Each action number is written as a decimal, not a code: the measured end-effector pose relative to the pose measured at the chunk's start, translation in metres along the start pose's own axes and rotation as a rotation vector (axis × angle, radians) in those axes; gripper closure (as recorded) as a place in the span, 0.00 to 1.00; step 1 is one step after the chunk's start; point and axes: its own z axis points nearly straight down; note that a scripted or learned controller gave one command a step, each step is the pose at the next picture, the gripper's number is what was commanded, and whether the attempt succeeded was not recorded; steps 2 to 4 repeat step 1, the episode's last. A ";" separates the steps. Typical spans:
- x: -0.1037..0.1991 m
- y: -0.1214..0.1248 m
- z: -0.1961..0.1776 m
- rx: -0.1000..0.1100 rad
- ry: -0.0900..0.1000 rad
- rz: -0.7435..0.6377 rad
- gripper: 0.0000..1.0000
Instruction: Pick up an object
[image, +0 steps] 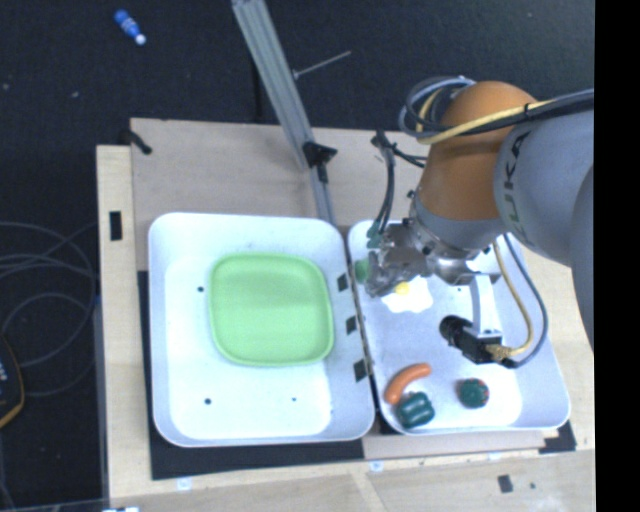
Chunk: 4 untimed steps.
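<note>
- Camera view, layout: the bench (225, 165) carries two shallow white bins side by side; the left bin (180, 330) holds a pale green plate (270, 308) lying flat near its middle; the right bin (540, 390) holds the small objects.
- Camera view, arm: the arm (545, 170) reaches in from the right, its orange band above the wrist; the tool (385, 268) sits low over the upper left part of the right bin, close to the divider between the bins; whether its fingers stand apart or together cannot be told — the wrist body hides them.
- Camera view, candidates: a yellow and white object (408, 296) lies just beside the tool, partly under it; an orange sausage-shaped piece (408, 379) and a dark green block (415, 409) lie close together near the bin's lower left corner; a round green object (474, 393) lies apart from them to the right.
- Judgement, step in hand: the tool appears to be descending on or closing about the yellow and white object; nothing is seen between the fingers, so no grasp is confirmed.
- Judgement, good practice: centre over the object, keep clear of the bin wall, close fully before lifting — lift straight up.
</note>
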 end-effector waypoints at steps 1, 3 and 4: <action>0.051 -0.004 -0.007 0.001 0.000 0.000 1.00; 0.051 -0.004 -0.007 0.001 0.000 0.000 1.00; 0.051 -0.004 -0.007 0.001 0.000 0.000 1.00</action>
